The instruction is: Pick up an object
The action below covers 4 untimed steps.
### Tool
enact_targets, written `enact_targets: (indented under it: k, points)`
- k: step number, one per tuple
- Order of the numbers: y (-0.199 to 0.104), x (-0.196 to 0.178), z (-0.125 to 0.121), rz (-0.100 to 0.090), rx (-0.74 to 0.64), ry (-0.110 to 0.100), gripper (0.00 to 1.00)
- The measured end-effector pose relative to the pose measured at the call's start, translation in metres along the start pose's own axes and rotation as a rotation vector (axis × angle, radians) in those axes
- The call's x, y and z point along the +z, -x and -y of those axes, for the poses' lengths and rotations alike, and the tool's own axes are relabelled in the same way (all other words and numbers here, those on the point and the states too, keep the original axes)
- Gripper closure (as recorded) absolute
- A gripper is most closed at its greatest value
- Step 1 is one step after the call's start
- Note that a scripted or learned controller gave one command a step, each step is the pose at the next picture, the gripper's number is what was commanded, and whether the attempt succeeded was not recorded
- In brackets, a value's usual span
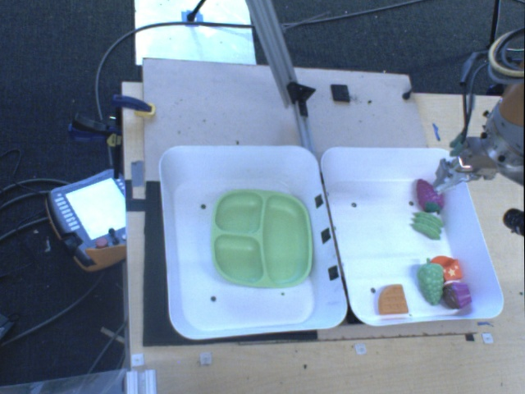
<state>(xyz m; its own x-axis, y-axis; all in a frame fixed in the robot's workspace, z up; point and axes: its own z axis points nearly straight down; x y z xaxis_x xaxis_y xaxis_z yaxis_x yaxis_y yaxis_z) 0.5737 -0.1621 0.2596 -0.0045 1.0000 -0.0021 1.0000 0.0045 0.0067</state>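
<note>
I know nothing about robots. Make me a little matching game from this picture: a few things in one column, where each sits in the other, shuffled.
Things:
1. green divided plate
2. orange block
3. dark purple toy
4. claw

Places:
A. front edge of the right bin
B. just above the purple toy, at the right bin's far right
C. middle of the left bin
D. upper right part of the right bin, under the claw tip

Pairs: 1-C, 2-A, 3-D, 4-B

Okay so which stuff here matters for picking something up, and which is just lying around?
For the job:
gripper
purple toy, nearest the gripper
light green toy
dark green toy
red toy
orange block
right bin

Lying about:
green divided plate
left bin
handheld controller
</note>
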Motion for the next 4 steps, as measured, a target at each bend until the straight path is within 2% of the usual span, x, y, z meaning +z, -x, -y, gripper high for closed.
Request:
enact_targets:
  k: [2, 4]
  points:
    - [-0.11, 0.011, 0.003, -0.003, -0.004, -0.006, 1.0]
    - [-0.22, 0.033, 0.027, -0.004, -0.005, -0.006, 1.0]
